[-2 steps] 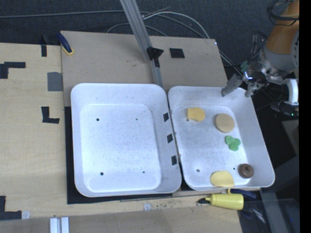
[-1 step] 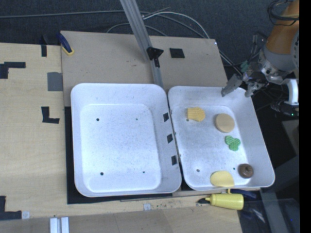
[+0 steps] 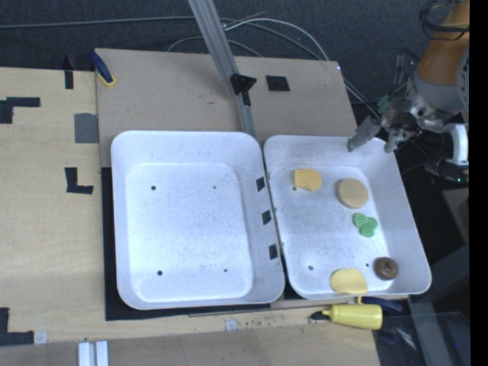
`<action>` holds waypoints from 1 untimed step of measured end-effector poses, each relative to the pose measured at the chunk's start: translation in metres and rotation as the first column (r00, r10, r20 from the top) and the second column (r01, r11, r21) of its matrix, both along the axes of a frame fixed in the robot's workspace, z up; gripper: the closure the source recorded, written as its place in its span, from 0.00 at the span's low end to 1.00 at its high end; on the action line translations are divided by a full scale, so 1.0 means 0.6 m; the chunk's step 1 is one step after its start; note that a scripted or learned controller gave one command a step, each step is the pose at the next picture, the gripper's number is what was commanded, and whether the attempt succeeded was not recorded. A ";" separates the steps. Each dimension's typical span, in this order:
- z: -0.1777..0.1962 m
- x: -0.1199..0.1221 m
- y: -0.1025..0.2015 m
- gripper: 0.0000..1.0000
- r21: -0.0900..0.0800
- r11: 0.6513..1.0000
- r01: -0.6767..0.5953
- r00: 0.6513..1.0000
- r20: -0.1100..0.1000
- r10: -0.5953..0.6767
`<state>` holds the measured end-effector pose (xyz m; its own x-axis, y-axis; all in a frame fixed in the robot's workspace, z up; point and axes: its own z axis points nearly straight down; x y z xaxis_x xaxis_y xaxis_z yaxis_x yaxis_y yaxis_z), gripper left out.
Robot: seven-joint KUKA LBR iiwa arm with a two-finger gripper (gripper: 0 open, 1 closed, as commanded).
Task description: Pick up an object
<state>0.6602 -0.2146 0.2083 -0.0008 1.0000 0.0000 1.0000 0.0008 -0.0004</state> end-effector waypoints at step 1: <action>0.000 0.000 0.000 0.00 0.000 1.000 0.000 1.000 0.000 0.000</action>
<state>0.6602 -0.2146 0.2083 -0.0008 1.0000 0.0000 1.0000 0.0008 -0.0004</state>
